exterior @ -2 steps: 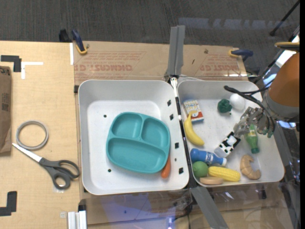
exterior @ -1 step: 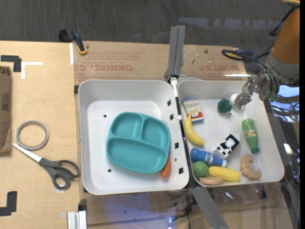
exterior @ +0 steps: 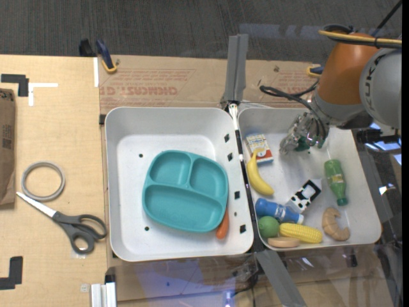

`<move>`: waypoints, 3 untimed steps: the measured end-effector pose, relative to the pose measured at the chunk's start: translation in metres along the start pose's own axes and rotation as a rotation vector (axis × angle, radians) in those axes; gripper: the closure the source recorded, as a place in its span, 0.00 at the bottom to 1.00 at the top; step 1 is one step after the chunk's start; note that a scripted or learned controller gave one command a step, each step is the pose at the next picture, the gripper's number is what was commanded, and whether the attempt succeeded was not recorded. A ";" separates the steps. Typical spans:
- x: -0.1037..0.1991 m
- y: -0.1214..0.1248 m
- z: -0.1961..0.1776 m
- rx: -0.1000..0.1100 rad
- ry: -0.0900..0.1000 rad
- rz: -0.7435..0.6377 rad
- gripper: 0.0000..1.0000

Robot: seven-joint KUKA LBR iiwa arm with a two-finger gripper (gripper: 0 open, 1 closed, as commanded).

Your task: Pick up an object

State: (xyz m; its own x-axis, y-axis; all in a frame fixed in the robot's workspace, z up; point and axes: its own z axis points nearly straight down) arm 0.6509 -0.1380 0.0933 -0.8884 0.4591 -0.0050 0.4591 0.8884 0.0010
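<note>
Target candidate: the banana (exterior: 258, 175), lying roughly lengthwise just right of the divider between the two bins, in the right bin (exterior: 358, 147). I judge it a light, hollow plastic toy: stiff, smooth and a bit slippery, curved, so a pinch across its middle, at right angles to its length, looks safest; the tapered ends would likely squirt out.

Relative to the banana: a small carton (exterior: 259, 148) touches its upper tip; a blue bottle (exterior: 277, 210) lies just below its lower tip; a green ball (exterior: 269, 226), a corn cob (exterior: 300, 233) and a pale oblong piece sit further down near the bin's front wall. A black-and-white block (exterior: 305, 194) is to the right, then a green bottle (exterior: 335, 180) and a croissant (exterior: 335, 225), well apart.

The gripper (exterior: 305, 136) hangs up and to the right of the banana, over bare bin floor. I cannot tell whether it is spread or closed; nothing is visibly pinched in it.

Room: bare floor lies right of the banana, so approach from that side. The divider wall on the left is close, leaving little clearance there.

Left bin (exterior: 121, 171): teal divided plate (exterior: 186, 190), carrot (exterior: 223, 224) against its edge. Scissors (exterior: 67, 222) and tape roll (exterior: 43, 180) lie on the desk beyond.
</note>
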 end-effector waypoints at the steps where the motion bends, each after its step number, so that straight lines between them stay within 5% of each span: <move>1: 0.077 0.010 0.001 0.002 0.004 0.294 1.00; 2: 0.079 -0.043 -0.080 0.000 0.001 -0.174 1.00; 3: 0.098 -0.041 0.001 0.000 0.003 -0.206 1.00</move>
State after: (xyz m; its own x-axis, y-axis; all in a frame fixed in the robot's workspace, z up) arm 0.5449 -0.1295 0.0921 -0.9635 0.2678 -0.0019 0.2678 0.9635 0.0007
